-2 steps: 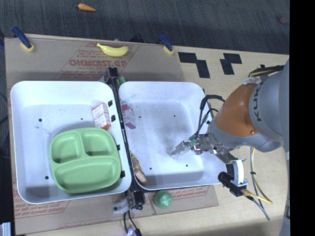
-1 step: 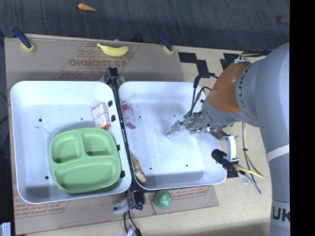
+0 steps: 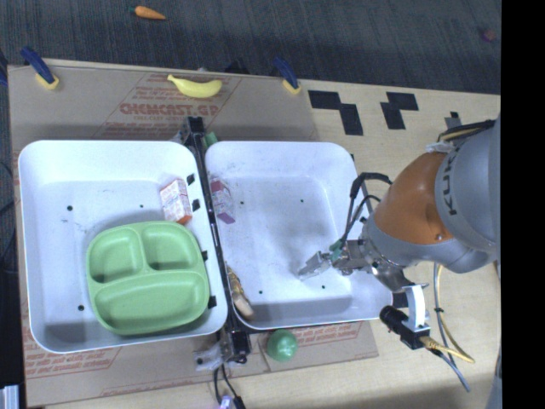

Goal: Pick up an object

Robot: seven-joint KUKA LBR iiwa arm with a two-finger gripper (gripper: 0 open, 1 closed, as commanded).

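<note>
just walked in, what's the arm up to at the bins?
The arm's gripper is down inside the right bin, near its lower right area, with nothing visibly between its fingers. A small packet lies at that bin's left edge. The left bin holds a green divided tray and a small carton. A green ball and a banana sit outside the bins. No pick yet.

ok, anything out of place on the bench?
Several things lie outside the bins: a banana on the cardboard behind them, a green ball in front, and an orange bit on the floor. The pincer sits low in the right bin.
</note>
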